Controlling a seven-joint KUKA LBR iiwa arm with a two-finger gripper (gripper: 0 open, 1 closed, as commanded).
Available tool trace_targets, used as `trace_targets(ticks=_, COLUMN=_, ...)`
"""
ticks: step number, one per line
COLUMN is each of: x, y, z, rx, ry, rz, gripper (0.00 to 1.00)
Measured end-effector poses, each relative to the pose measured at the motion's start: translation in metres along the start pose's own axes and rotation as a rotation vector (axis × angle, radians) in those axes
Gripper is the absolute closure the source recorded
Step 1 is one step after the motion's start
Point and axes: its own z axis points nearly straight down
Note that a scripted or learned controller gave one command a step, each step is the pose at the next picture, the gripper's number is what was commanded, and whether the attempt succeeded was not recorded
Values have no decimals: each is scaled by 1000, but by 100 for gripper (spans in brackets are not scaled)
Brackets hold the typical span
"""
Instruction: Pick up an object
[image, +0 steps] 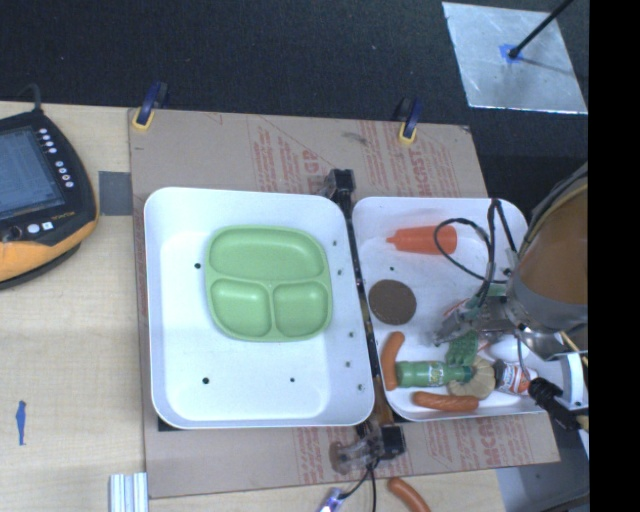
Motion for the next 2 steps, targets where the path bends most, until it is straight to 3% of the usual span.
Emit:
trace_targets(ticks=1, x=-1, y=1, z=-10, rx=-2, ry=-4, rz=-6, gripper=100)
trace_targets(ticks=2, x=-15, y=9, z=-97, rx=9, ry=9, rz=8, gripper=100)
